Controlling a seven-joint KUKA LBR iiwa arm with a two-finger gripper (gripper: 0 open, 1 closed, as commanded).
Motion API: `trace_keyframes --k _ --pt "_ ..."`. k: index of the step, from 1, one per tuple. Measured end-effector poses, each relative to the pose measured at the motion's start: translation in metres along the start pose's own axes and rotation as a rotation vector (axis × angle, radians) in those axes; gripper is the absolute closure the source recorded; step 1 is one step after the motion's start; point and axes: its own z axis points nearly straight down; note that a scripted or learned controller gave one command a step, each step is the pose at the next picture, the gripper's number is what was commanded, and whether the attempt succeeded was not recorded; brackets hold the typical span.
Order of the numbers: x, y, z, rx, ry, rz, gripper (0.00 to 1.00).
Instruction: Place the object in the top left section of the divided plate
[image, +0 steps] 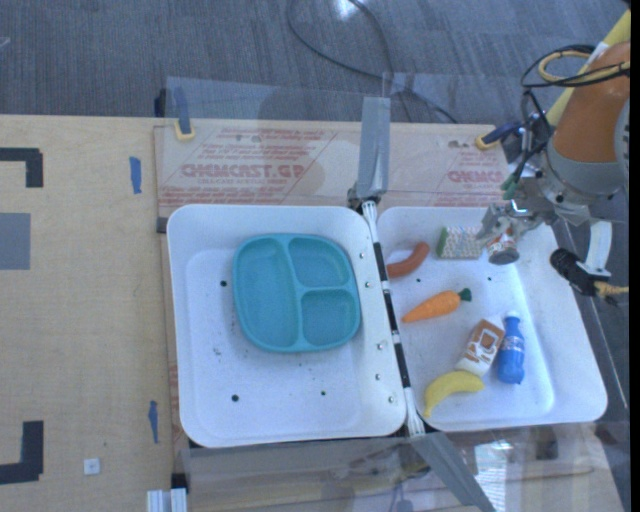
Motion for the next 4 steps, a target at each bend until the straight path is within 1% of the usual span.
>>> trace_keyframes --k 1,2,3,4 --pt "0.074 -0.021 0.015 0.0 0.001 -0.135 1.0" --pt "0.144 0.012 -0.04 -0.005 -0.001 -0.387 1.0" --pt "0.2 0.011 -0.013 -0.002 0.001 -0.679 1.0" --pt "0.2 0.011 -0.013 -0.002 0.001 -0.678 0.0"
